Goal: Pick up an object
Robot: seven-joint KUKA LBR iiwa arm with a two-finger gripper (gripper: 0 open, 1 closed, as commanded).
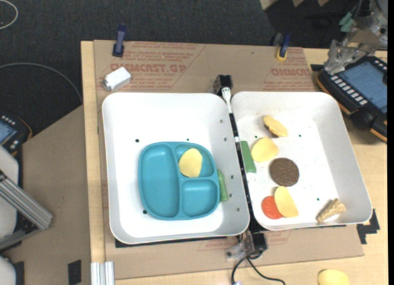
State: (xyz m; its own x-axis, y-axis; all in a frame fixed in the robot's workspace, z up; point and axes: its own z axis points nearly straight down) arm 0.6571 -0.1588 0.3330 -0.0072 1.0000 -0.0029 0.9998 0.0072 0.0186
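The left bin [117,154] holds a teal divided tray [161,182] with a yellow piece [191,162] in its upper right compartment. A thin green piece [222,186] lies against the tray's right side. In the right bin [332,124] lie a tan-yellow piece [274,126], a pale yellow piece [265,150], a green stick [247,156] by the left wall, and a brown disc [284,171]. A red round piece [269,207] sits partly under a yellow oval [286,202]. A tan crumbly piece [330,210] sits at the front right.
A white block [117,79] and a blue clamp [119,40] sit on the board behind the left bin, and another clamp [282,47] behind the right bin. A dark handheld screen unit [363,87] and metal hardware [360,28] stand at the far right. A yellow object [332,277] lies on the bench in front.
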